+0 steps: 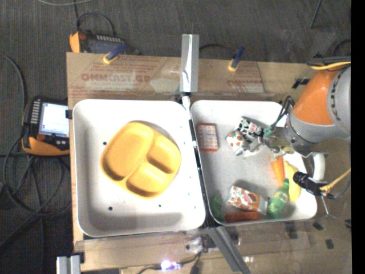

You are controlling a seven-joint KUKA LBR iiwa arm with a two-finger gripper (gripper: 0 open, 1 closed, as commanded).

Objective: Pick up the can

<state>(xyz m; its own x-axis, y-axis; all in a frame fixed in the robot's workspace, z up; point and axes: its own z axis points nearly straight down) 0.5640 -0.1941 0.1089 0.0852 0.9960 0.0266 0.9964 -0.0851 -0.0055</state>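
A small red and white tin that looks like the can [207, 137] lies flat at the left wall of the right bin [228, 110]. To its right sits a crumpled white and red object [236, 142], and beside that a black and white patterned item [250, 128]. My gripper [267, 137] hangs low over the bin's upper right part, right next to the patterned item and well to the right of the tin. The grey wrist and its orange band [319, 99] rise behind it.
The left bin [85, 210] holds a yellow divided plate [142, 158]. In the right bin lie a carrot [278, 169], a banana [293, 188], a green bottle [278, 202], a snack bag [244, 198], a red sausage [242, 216] and a green piece [217, 202].
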